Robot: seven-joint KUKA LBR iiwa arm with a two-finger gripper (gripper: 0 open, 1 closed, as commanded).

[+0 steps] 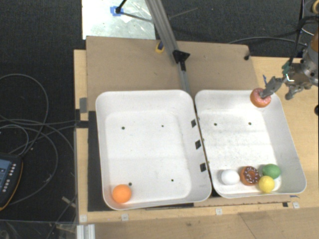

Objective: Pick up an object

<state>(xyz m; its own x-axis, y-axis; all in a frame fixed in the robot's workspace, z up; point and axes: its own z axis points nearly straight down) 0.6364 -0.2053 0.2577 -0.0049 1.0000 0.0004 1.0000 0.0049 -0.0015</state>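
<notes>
the gripper hangs at the right bin's far right corner, fingers spread, one fingertip touching the pink donut lying just left of it.

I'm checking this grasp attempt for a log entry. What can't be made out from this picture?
- Arm: cut off by the camera view's right edge above the pincer.
- Pink donut: one pincer finger overlaps it; an actual grip is too small to tell.
- Green ball: partly hidden behind the yellow ball.
- Chocolate donut: details too small.
</notes>
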